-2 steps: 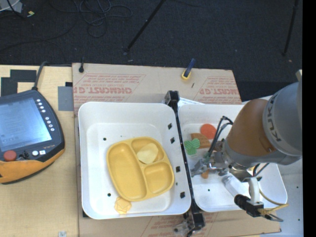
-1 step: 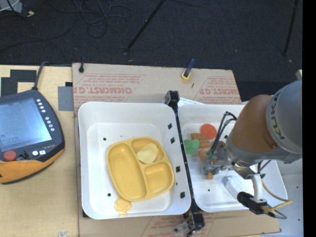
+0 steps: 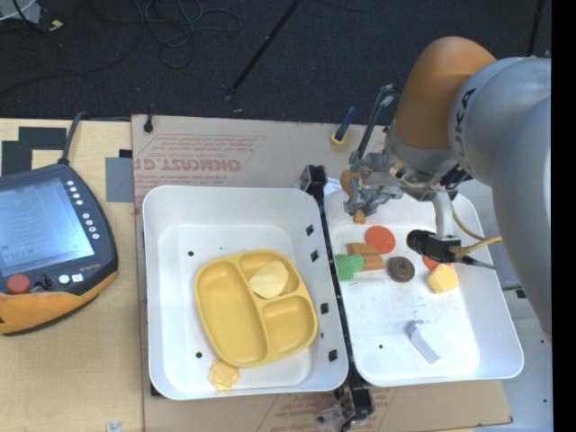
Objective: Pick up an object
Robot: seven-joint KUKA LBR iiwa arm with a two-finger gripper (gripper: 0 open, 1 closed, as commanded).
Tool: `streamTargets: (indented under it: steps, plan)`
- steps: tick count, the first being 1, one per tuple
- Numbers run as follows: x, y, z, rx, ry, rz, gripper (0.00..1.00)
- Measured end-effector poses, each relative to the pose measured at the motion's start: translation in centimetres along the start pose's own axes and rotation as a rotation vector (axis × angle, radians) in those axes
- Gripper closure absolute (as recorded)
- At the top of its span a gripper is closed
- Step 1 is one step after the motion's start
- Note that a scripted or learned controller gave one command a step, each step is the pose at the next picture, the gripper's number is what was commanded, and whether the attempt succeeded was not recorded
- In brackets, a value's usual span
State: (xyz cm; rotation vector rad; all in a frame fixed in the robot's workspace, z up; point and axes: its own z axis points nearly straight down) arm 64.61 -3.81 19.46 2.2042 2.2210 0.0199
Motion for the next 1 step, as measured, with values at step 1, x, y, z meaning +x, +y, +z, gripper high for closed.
streamTargets:
  steps: [1]
  plan:
    - [-4.72,-0.16,-3.02,0.016,-0.001,0.010,1.00]
